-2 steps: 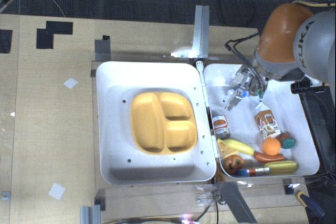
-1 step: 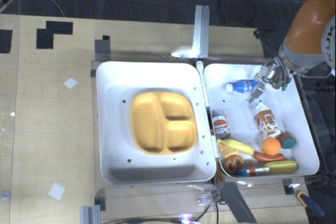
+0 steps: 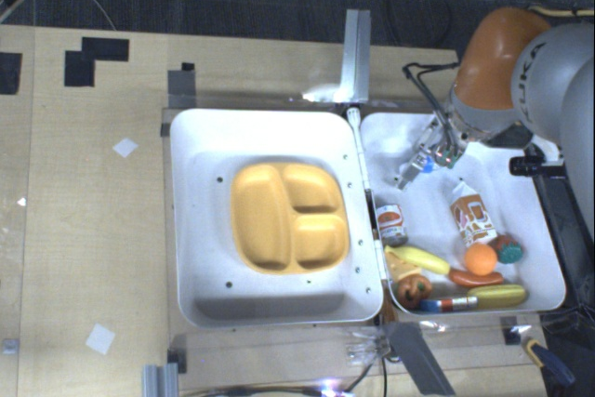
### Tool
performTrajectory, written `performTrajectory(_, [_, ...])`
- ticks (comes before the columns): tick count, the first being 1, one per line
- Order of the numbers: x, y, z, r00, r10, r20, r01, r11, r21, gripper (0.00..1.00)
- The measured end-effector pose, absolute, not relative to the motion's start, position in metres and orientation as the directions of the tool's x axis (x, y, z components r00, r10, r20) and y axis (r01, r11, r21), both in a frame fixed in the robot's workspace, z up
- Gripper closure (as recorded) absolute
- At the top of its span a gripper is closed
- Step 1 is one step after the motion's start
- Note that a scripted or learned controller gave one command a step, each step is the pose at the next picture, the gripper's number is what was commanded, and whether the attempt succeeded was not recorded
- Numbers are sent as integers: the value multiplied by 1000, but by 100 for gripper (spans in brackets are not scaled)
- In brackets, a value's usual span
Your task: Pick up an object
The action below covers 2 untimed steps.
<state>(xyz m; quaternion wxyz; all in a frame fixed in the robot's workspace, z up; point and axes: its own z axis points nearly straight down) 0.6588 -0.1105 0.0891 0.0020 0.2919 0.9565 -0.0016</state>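
Observation:
The right bin (image 3: 390, 137) holds several toy foods along its near side. Among them are a small brown-and-white can (image 3: 391, 223), a white and orange packet (image 3: 471, 214), an orange ball (image 3: 481, 259), a yellow banana (image 3: 418, 258) and a long yellow piece (image 3: 497, 295). My gripper (image 3: 420, 165) hangs over the far part of this bin, slanted down to the left. It is above bare bin floor, well back from the can and the packet. I see nothing in it.
The left bin (image 3: 200, 200) holds a yellow divided tray (image 3: 288, 217) in its middle. A metal post (image 3: 357, 56) stands behind the gap between the bins. The grey arm with its orange band (image 3: 493, 60) crosses the right bin's far right corner.

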Motion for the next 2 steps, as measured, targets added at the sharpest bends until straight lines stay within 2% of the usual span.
performTrajectory(1, [651,-101,88,-715,699,-7,699,715,6,0])
performTrajectory(2, [651,-101,88,-715,699,-7,699,715,6,0])
